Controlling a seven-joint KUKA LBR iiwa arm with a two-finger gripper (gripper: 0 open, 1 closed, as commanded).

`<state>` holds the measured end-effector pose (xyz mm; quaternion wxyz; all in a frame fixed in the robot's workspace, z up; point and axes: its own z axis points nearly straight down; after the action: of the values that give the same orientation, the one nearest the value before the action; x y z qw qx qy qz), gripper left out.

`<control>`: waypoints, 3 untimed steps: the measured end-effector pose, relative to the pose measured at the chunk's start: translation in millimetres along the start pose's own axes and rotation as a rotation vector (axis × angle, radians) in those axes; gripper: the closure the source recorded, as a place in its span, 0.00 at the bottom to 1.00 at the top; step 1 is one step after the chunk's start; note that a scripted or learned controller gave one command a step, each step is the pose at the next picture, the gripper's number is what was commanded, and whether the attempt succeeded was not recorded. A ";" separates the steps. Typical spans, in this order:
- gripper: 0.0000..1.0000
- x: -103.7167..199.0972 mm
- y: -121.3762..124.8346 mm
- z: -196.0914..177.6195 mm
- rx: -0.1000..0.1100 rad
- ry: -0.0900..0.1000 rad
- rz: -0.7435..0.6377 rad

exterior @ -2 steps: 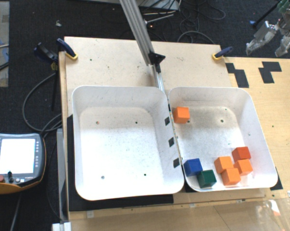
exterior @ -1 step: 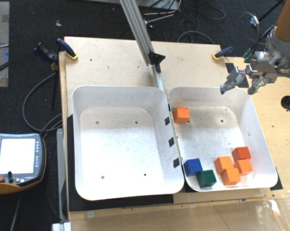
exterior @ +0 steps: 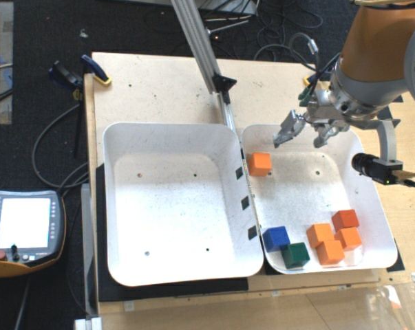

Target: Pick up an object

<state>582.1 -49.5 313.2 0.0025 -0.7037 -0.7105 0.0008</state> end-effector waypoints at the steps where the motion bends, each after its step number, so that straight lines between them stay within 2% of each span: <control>1: 0.00 0.6 -79.2 23.3 0.002 -0.002 0.012; 2: 0.00 17.4 -91.8 -32.8 -0.011 -0.003 0.004; 3: 0.00 28.1 -91.9 -139.3 -0.015 -0.003 0.005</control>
<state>490.6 -22.7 453.0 -0.0040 -0.7055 -0.7087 -0.0035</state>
